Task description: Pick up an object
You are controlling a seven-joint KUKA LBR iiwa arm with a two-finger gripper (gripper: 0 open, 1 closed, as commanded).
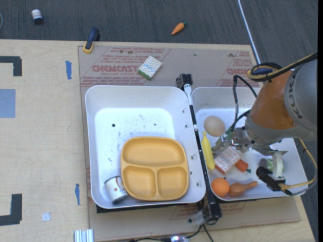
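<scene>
My gripper is down inside the right bin, under the orange band of the arm. It sits just above a red and white packet and just below a beige egg. A long yellow piece lies to its left along the bin wall. An orange ball and a brown gourd-shaped piece rest at the bin's front. A small red piece and a white and green vegetable lie to the right, partly under the arm.
The left bin holds a yellow three-part tray and a small white cup on its side. Outside the bins lie a green and white box, a toy carrot and a blue and yellow clamp. Cables run over the right bin's rim.
</scene>
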